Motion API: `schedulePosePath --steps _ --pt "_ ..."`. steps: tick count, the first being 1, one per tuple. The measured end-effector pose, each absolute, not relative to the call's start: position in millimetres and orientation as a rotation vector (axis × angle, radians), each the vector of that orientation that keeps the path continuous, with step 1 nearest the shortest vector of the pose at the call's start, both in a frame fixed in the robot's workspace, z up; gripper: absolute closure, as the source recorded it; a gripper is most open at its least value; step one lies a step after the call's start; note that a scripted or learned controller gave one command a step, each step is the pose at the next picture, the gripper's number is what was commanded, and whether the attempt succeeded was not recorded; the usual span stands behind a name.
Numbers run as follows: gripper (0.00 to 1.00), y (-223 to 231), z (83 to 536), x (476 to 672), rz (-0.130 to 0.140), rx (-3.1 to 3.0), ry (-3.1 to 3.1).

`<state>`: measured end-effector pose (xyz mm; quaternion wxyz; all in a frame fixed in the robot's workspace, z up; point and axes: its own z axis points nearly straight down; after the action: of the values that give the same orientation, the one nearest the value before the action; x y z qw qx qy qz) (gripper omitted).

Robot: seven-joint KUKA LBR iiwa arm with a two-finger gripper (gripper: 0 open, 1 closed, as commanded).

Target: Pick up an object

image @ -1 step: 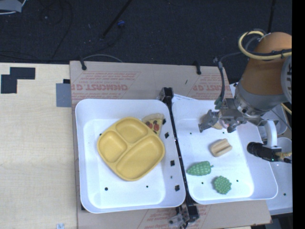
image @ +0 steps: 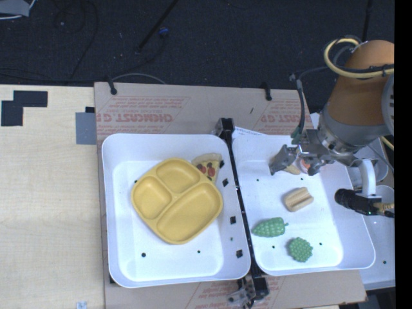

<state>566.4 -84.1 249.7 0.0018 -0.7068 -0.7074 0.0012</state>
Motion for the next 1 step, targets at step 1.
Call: schedulePosePath --steps 1 --pt "0.0 -87.3 186.3 567.7 0.009 -2.217 -2.216"
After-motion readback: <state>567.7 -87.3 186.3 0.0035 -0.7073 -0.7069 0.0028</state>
